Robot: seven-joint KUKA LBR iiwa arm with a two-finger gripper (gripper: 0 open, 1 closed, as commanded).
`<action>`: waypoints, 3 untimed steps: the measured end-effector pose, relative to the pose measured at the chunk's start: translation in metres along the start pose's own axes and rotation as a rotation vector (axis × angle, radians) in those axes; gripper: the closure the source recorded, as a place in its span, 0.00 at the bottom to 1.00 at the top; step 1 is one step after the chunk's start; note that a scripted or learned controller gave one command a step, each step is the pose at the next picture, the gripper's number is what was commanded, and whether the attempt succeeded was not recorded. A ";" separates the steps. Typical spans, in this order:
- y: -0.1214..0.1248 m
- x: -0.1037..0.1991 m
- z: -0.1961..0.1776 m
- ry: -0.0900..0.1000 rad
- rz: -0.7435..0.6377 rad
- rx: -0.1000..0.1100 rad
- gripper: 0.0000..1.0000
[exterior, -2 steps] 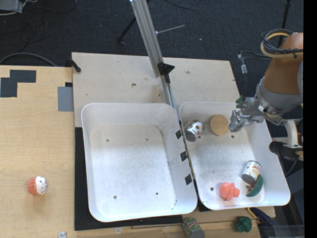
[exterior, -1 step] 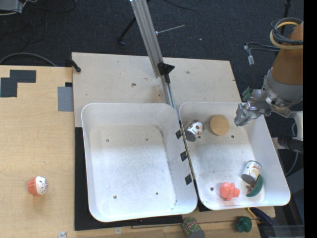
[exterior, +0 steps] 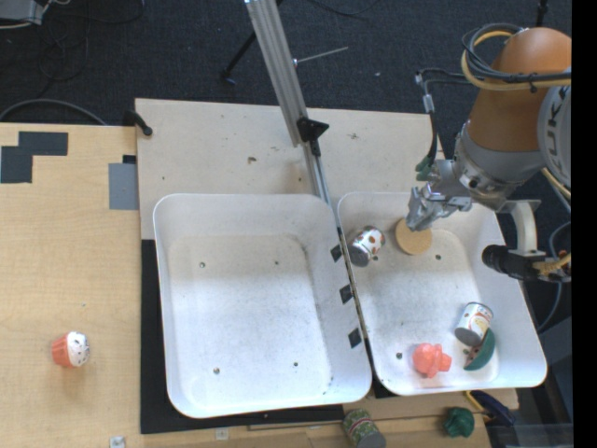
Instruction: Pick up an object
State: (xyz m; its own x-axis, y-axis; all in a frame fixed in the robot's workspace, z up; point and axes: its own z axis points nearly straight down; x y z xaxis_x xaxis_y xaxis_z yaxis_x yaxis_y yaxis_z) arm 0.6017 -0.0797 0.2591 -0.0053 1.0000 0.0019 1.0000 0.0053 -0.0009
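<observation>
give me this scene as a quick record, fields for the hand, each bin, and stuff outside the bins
hand: the hand sits over the right bin's far end, just above a tan wooden disc
right bin: tan disc, small can near the divider, pink toy, upright can, dark green piece
left bin: white, speckled floor
outside bins: orange-and-white toy on the wooden table

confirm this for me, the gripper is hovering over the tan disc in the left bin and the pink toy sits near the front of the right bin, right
Not quite. The tan disc lies in the right bin, not the left one, with the gripper just above it. The camera view shows this. The rest stands: the pink toy sits near the front of the right bin.
</observation>
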 end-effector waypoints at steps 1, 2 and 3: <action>0.008 0.045 0.014 0.000 0.001 0.004 1.00; 0.022 0.093 0.008 -0.001 0.001 0.000 1.00; 0.041 0.137 0.014 -0.001 0.003 0.000 1.00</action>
